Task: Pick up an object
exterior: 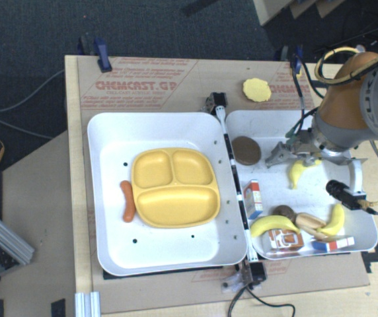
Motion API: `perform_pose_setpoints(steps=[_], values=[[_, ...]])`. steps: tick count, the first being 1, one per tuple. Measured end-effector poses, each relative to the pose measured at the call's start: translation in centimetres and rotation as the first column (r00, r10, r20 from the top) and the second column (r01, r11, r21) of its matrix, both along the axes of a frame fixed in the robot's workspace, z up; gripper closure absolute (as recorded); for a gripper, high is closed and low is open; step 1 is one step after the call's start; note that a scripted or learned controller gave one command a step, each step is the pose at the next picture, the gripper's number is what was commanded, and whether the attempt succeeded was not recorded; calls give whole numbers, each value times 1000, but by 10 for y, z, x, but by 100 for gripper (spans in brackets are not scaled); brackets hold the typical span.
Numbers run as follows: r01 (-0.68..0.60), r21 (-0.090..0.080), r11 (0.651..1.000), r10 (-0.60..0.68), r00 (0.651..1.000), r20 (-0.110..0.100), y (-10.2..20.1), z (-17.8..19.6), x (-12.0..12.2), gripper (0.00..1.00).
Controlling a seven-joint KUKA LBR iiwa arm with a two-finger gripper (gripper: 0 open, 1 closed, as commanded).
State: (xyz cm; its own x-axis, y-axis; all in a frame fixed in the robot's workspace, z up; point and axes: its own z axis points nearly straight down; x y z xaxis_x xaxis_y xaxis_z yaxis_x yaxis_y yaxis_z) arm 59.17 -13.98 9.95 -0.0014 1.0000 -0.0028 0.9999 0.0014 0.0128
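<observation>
Small banana (299, 172) in right bin, long axis toward the counter's near edge, just under the jaws (301, 154); jaw state unclear.

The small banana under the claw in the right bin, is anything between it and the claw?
Nothing visible does. The claw hangs right over the small banana, with bare bin floor around it; the brown disc lies off to its left.

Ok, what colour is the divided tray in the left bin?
Yellow: the divided tray, seen clearly in the camera view.

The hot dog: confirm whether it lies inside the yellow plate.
No, the hot dog lies on the left bin floor, beside the yellow plate.
</observation>
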Motion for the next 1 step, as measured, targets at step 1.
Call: perform_pose_setpoints(steps=[1], values=[[1, -1, 1000, -1, 1000, 0, -13, -9, -21, 0]])
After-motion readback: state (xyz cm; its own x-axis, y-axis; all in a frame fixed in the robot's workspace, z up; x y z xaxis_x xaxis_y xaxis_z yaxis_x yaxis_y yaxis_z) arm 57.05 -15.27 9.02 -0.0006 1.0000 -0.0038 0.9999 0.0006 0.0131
